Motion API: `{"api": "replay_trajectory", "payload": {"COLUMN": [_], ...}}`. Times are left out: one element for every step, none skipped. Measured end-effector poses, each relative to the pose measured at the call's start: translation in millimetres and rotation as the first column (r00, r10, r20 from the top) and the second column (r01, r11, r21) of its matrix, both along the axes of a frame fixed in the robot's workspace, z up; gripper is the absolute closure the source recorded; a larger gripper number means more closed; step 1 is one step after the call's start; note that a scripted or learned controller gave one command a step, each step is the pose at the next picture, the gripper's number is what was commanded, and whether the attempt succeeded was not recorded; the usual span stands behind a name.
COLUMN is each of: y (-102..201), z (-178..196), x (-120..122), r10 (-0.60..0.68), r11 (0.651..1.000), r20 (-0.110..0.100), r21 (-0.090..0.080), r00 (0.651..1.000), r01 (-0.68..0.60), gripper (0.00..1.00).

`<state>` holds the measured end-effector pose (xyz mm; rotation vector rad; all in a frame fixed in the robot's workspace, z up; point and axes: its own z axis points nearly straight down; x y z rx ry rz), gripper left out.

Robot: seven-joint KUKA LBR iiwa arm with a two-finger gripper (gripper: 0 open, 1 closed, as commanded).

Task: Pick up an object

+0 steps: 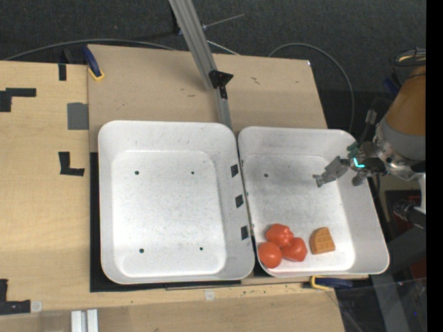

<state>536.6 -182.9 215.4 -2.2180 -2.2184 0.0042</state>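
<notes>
Camera view, looking down at a slant. We see two shallow white bins side by side on the bench: the left bin (166,199) and the right bin (304,151). Between them, along the shared wall, sit three small dark clips.

In the right bin we note a red, lumpy object (282,245) near the front edge, close to the front-left corner. Just beside it, toward the front-right corner but apart from it, lies a small tan waffle-like block (322,241). Both rest on the bin floor.

The arm (408,120) enters from the right, its orange band visible above the grey wrist. The gripper (340,171) reaches over the right edge of the right bin, about midway along that edge, well apart from both objects at the front. One grey finger points left over the bin floor; nothing lies between the fingers. Whether the gripper is released or clenched, we cannot tell at this resolution. A small cyan light shows at the gripper's base.

A grey metal bar (197,40) runs from the top of the view down to the rear junction of the two bins. Black tape marks (66,163) lie on the bench's left side.
</notes>
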Motion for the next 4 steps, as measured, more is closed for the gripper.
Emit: {"api": "replay_trajectory", "payload": {"y": [0.0,9.5,7.9,8.1], "z": [2.1,-47.0,-92.1,-127.3], "x": [0.9,2.2,5.2,5.3], "r10": [0.002,0.001,0.001,0.001], "r11": [1.000,1.000,1.000,1.000], "r20": [0.004,-0.001,-0.001,0.004], "r21": [-0.001,0.000,-0.001,-0.003], "r00": [1.000,1.000,1.000,1.000], "r01": [-0.002,-0.001,-0.001,-0.001], "gripper": [0.00,0.00,0.00,0.00]}}
